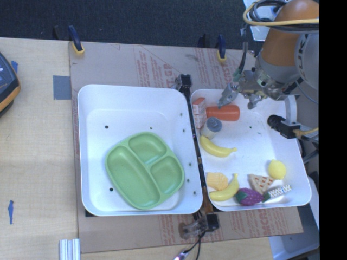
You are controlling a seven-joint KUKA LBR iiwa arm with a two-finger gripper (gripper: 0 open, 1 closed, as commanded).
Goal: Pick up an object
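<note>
Camera view: my gripper [238,95] hangs over the right bin [303,169], fingers [226,97] spread, one just above the orange carrot [223,112] near the bin's far-left corner. I would centre over it, descend straight, then pinch.

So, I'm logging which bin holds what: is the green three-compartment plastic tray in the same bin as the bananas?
No, the green tray lies in the left bin; both bananas are in the right bin.
</note>
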